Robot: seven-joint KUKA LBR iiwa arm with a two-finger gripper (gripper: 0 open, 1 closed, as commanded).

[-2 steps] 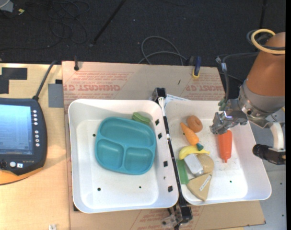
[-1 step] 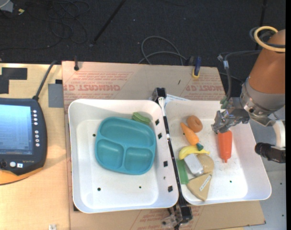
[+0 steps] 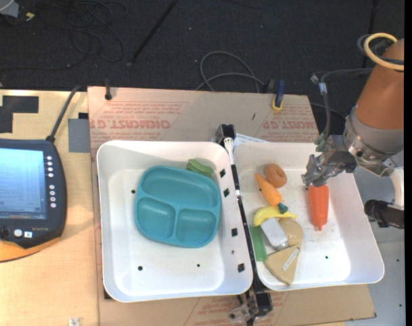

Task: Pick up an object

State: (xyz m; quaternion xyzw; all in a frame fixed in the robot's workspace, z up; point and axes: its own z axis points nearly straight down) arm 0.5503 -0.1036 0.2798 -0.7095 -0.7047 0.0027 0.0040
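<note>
"Camera view has the big orange carrot (image 3: 318, 206) lying lengthways near the middle of the right bin (image 3: 368, 267), its blunt top pointing up toward the arm. That looks like the pick to me."

"And the pincer (image 3: 319, 170)?"

"Right over the carrot's upper end, tilted. It seems close to touching, but from this slant I cannot tell whether it is spread or closed, or whether anything is between its tips. I wouldn't call the carrot held."

"So how should it go about it?"

"I'd say come down a little further along the carrot's body, where it's thick, and close across the width, not along the length. Grabbing the very end risks it swinging or slipping out on the lift."

"Anything in the way?"

"Not much on that side; the carrot sits apart from the rest. To its left there's a brown doughnut-shaped piece (image 3: 276, 175), a smaller carrot (image 3: 269, 191), a banana (image 3: 272, 214), a grey block (image 3: 275, 233) and a tan wedge (image 3: 284, 265), all bunched near the divider between the bins."

"And the other bin?"

"The left bin (image 3: 117, 270) has a teal divided tray (image 3: 178, 206) with a green piece (image 3: 201, 167) just past its far edge. Both bins rest on cardboard on the tabletop (image 3: 43, 277), with a tablet-like screen (image 3: 19, 190) off to the left. None of that matters for this grab. A straight, slow lift would show whether it took."
</note>
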